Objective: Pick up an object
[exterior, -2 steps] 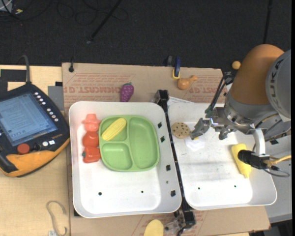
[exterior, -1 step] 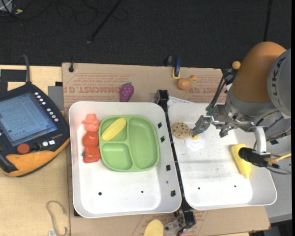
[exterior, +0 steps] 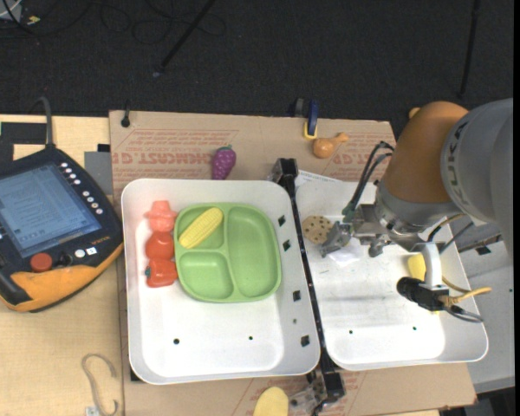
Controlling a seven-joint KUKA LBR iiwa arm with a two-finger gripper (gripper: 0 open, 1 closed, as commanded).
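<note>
From the overhead camera, the gripper (exterior: 351, 237) sits low in the right bin (exterior: 399, 336), right beside a round cookie (exterior: 315, 227). Honestly can't tell how it's set, and nothing visibly caught in it, so I'd say the pick isn't done yet. Likely target is that cookie; a banana (exterior: 416, 267) lies further right.

Counts: two white bins. The left bin (exterior: 208, 345) has one green divided plate (exterior: 230, 254) carrying one corn cob (exterior: 199, 226), plus one red-orange toy (exterior: 160, 245) beside it.
</note>
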